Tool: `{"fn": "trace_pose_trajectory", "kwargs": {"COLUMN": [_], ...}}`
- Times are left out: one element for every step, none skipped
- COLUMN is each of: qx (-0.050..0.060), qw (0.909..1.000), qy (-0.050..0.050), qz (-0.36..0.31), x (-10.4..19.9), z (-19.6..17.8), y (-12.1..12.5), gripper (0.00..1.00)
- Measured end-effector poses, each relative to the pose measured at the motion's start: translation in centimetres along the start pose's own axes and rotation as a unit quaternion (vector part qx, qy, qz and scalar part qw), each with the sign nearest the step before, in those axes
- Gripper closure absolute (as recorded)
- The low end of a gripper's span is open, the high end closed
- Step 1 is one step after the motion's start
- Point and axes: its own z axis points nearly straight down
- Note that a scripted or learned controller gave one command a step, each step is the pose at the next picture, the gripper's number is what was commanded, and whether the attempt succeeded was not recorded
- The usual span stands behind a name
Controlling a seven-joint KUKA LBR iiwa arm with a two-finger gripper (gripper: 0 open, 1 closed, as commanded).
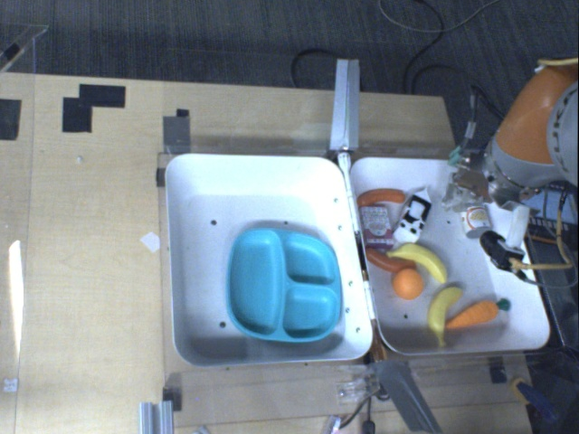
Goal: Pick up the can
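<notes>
The can lies at the back left of the right bin, against the divider; it has a reddish end and a dark label. My gripper hangs over the back right part of that bin, roughly a hand's width to the right of the can and not touching it. The grey arm with its orange band comes in from the right behind the gripper.
Next to the can are a black-and-white object, a red sausage, two bananas, an orange and a carrot. A blue divided plate lies in the left bin.
</notes>
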Motion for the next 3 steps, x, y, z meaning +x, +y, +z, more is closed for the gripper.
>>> {"fn": "trace_pose_trajectory", "kwargs": {"qx": [0.035,0.035,0.033], "qw": [0.9980,0.9980,0.9935], "qy": [-0.004,-0.005,-0.003], "qz": [-0.053,-0.053,-0.109], "x": [0.5,0.5,0.6], "z": [5.6,5.6,-4.7], "y": [5.2,5.2,5.6], "gripper": [1.00,0.00,0.00]}}
